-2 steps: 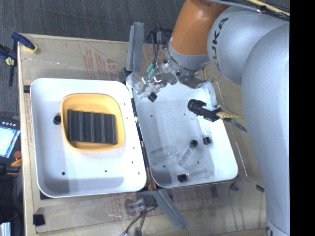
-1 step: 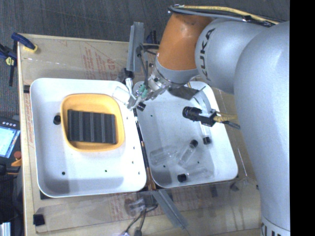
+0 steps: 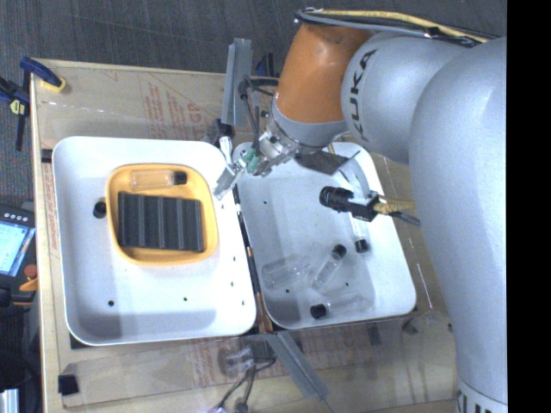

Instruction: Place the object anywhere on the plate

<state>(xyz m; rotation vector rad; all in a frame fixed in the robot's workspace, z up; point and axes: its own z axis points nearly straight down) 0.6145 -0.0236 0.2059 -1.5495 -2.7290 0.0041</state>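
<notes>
Vials (image 3: 330, 269) (right bin) — well below claw (image 3: 231, 177)

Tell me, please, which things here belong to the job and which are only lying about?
Belong to the job:
- yellow plate in the left bin
- clear vials in the right bin
- gripper

Lying about:
- blue clamp
- screen device
</notes>
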